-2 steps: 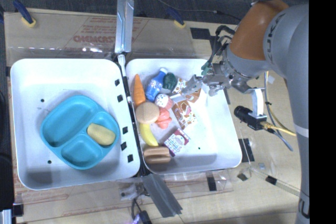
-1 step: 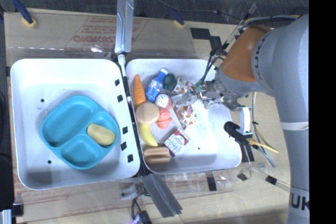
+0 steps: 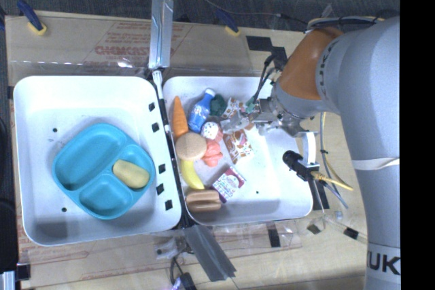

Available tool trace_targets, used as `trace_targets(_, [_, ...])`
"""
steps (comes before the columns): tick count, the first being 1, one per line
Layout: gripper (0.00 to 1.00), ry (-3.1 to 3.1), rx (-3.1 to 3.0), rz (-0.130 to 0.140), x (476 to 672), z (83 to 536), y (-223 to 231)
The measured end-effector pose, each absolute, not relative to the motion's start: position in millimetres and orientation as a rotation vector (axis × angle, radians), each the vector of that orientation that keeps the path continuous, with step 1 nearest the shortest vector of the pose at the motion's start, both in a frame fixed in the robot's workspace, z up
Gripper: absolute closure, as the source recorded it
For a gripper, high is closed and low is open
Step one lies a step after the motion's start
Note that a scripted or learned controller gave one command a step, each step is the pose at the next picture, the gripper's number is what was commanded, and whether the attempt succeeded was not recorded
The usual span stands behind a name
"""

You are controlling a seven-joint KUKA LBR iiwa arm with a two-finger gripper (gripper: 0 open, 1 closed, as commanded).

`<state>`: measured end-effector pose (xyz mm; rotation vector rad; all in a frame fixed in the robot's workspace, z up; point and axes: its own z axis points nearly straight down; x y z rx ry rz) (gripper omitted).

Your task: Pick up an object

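Over right bin (image 3: pixel 289 197): gripper (image 3: pixel 246 113) low among packets; grip state unclear
Targets: carrot (image 3: pixel 179 117), bottle (image 3: pixel 200 110), banana (image 3: pixel 192 175) clustered at left wall
Advice: centre over one item, descend straight

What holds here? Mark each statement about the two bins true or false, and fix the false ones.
1. The blue plate lies in the left bin. True.
2. A yellow potato sits on the plate. True.
3. The carrot lies in the left bin. False: it lies in the right bin, along its left wall.
4. The banana rests on the blue plate. False: it lies in the right bin, below the round bun.
5. The arm reaches over the right bin. True.
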<state>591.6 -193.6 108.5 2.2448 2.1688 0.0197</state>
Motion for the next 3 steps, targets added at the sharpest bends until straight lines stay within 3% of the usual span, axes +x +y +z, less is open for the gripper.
trace_targets(1, [0.0, 2.152, 2.257, 0.025, 612.1, 106.2, -192.7])
trace_targets(2, [0.0, 2.175, 2.261, 0.003, 610.4, 94.2, -190.9])
trace_targets(3, [0.0, 2.26, 2.186, -0.001, 590.9, 92.6, -205.9])
